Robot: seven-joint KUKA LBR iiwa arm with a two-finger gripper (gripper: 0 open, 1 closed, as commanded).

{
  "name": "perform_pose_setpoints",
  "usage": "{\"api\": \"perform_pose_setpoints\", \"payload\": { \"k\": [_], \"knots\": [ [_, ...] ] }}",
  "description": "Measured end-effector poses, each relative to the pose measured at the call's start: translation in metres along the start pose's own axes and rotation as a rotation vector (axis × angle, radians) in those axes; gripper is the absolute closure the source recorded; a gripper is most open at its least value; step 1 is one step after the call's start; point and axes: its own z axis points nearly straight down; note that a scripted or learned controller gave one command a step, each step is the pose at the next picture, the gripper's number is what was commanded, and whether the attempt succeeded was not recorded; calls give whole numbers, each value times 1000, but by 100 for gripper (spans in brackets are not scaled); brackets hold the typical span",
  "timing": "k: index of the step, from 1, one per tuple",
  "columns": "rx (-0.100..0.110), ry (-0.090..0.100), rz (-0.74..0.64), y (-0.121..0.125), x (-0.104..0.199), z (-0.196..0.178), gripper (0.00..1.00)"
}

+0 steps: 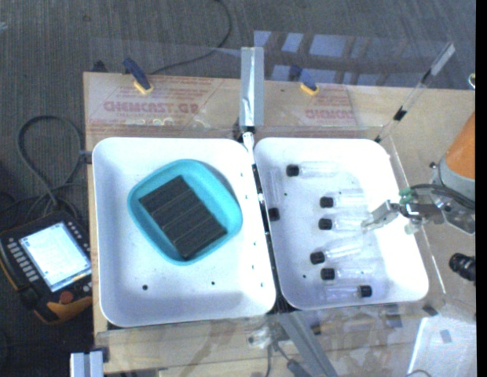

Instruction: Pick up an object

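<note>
Bright, soft, slightly blurred overhead light

Clear tubes (338,225) with black caps crowd the right bin (400,285), leaving narrow gaps between them. A blue dish (224,191) fills the left bin's (118,289) middle; its corners are open.

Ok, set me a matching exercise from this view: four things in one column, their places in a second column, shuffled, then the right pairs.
Things:
1. blue tray
2. clear tubes with black caps
3. gripper
4. handheld control pendant

Places:
A. above the right bin's right side
B. on the floor, left of the bench
C. in the left bin
D. lying in the right bin

Pairs: 1-C, 2-D, 3-A, 4-B
</note>
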Motion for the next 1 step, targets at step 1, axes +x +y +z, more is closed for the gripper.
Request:
{"api": "perform_pose_setpoints", "payload": {
  "k": [1],
  "knots": [
    [-3, -1, -5, 29, 39, 119, 0]
  ]
}}
